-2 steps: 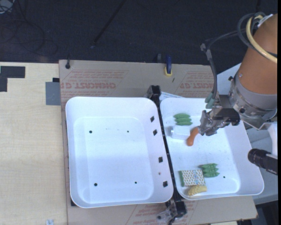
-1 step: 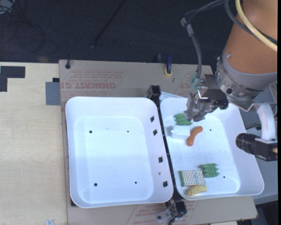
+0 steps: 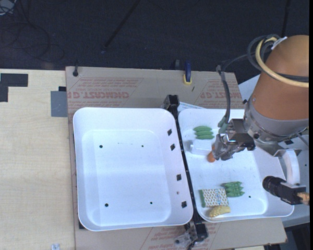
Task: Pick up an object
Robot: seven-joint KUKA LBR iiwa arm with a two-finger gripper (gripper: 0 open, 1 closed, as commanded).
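Arm w/ jaws (image 3: pixel 223 151) hanging low over the right bin (image 3: pixel 261 202), by an orange item.

Can't tell if jaws are apart or together; a small orange object (image 3: pixel 212 158) is sitting at their tip, contact unclear. A clear pale piece (image 3: pixel 199 148) is lying just left of it, a green pod-like toy (image 3: pixel 203 133) above that. Near the front wall, another green pod (image 3: pixel 233 189), a patterned packet (image 3: pixel 214 197) and a yellow corn-like piece (image 3: pixel 218 211) are lying close together. Left bin (image 3: pixel 88 212) is sitting beside it on the tabletop (image 3: pixel 26 165).

arm (image 3: pixel 281 87) cut off right, orange object (image 3: pixel 212 158) partly hidden
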